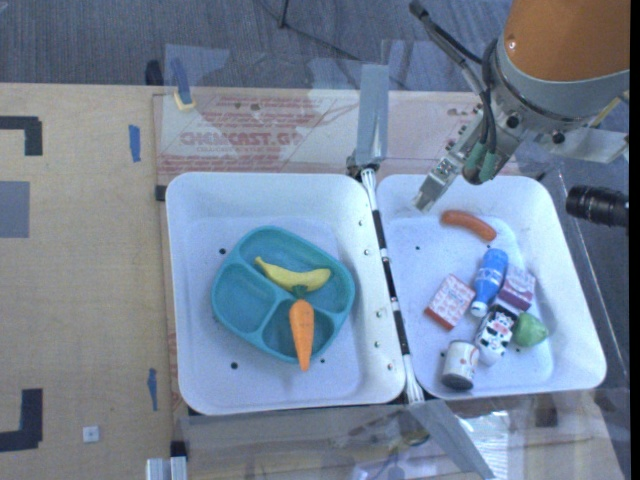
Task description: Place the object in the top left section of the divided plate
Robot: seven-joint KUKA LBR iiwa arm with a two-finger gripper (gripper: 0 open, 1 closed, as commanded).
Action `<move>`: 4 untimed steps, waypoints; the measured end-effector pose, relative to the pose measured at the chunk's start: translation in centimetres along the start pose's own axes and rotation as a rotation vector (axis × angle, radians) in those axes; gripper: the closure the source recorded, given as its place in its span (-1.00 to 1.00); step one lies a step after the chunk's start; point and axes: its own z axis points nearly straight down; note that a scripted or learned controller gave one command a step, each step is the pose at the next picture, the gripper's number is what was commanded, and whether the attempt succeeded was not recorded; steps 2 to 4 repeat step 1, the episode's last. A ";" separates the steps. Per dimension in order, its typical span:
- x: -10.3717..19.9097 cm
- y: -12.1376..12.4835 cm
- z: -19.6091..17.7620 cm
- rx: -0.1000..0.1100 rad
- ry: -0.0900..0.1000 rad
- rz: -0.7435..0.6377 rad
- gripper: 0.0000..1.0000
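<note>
- Your arm (560,38) reaches in from the right, and its tool (440,183) hangs over the upper left corner of the right bin (570,368); nothing sits between its fingers, though from this slant you cannot tell whether they are spread or closed.
- Just right of the tool, an orange sausage (468,225) lies on the bin floor near the back wall.
- Lower in the same bin, you have a cluster: a blue bottle (489,278), a red-and-white carton (450,301), a purple box (517,291), a cow figure (493,336), a green piece (530,329) and a small can (459,364), most of them touching or just beside one another.
- In the left bin (200,368) rests the teal divided plate (232,298).
- A banana (292,274) lies across the plate's upper section, and a carrot (302,332) lies in its lower right section, tip pointing over the rim.
</note>
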 end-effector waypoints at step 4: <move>0.6 -2.7 1.9 0.001 0.001 0.195 1.00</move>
